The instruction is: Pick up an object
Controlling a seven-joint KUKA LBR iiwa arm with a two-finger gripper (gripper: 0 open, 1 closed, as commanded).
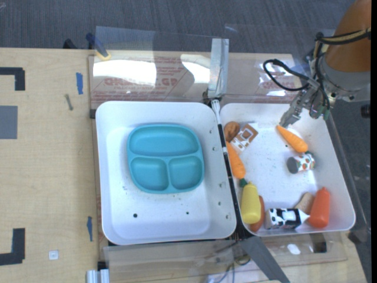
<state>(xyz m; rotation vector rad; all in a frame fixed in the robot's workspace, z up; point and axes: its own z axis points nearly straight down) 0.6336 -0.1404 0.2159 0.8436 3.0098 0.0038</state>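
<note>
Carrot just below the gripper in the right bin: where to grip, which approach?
Grip the carrot at mid-body, coming straight down, jaws closing across its narrow width. It lies flat, long axis running upper-left to lower-right, with bare floor on both long sides. Avoid the tapered end; the small grey-and-white toy sits close below it.

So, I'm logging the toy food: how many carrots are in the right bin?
2. One carrot lies near the gripper at the far side; another carrot lies along the left wall. Clutter might hide more.
</note>
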